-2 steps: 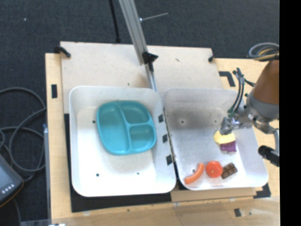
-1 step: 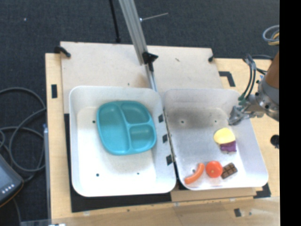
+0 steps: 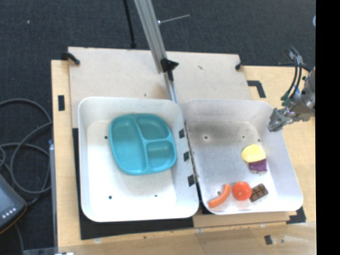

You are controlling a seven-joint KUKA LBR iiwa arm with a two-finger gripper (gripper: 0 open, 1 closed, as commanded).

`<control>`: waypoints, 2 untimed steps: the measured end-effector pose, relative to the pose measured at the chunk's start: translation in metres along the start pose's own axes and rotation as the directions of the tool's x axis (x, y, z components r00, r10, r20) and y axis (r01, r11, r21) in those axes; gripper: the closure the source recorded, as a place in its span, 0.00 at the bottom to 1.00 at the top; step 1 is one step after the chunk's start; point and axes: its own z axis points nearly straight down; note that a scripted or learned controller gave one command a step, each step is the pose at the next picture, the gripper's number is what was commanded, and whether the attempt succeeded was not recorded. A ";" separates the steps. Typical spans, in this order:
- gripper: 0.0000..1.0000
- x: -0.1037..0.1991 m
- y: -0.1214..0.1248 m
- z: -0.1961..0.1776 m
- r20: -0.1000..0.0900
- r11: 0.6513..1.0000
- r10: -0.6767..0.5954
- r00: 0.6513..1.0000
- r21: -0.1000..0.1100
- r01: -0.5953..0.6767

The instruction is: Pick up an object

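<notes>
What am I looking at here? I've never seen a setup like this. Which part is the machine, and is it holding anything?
One camera fixed above looks down at a slant on a bench bearing two shallow white bins. The left bin holds a teal divided plate. The right bin holds small toy foods: a yellow piece resting on a purple one, an orange carrot-like piece, a red-orange round one and a brown block. The robot arm reaches in from the right; its gripper sits at the right bin's upper right rim, with nothing visibly in it.
</notes>
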 end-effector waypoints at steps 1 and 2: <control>1.00 0.052 0.000 -0.005 -0.003 1.000 -0.004 1.000 0.004 0.004; 1.00 0.094 0.007 -0.002 -0.004 1.000 -0.003 1.000 0.006 0.003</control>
